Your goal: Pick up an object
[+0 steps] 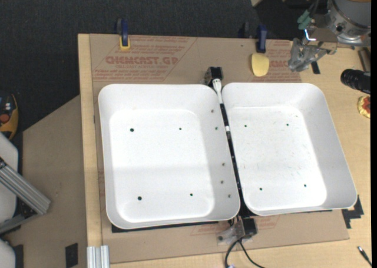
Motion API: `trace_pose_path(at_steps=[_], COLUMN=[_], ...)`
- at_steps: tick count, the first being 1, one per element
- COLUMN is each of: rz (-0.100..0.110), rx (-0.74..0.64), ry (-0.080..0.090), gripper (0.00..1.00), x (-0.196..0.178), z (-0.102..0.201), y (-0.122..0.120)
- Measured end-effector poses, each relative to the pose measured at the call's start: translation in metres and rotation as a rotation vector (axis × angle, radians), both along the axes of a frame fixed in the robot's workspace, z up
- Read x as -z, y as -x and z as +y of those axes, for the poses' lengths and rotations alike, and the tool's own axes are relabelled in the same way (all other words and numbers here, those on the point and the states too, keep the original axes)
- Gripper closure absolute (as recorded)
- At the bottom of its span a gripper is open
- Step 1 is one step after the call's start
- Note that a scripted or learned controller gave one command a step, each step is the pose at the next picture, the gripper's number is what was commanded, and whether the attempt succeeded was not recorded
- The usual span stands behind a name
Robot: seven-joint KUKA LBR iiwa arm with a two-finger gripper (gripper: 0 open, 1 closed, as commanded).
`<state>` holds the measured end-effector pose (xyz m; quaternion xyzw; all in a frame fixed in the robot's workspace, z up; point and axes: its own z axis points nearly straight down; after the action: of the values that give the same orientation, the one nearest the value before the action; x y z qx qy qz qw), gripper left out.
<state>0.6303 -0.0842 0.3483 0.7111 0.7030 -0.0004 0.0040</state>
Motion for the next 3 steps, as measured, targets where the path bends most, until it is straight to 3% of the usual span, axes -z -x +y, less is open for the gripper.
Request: trace_pose_path(at_steps=[1,2,3], rz=[0.013,0.001,0.007], rx=[-0.014,-0.011,-0.009], ry=[-0.008,-0.006,-0.007], gripper=[1.00,1.00,1.00], x=[0.080,0.041,0.017], z=[0.037,0.035,0.029], y=[-0.036,-0.018,0.015])
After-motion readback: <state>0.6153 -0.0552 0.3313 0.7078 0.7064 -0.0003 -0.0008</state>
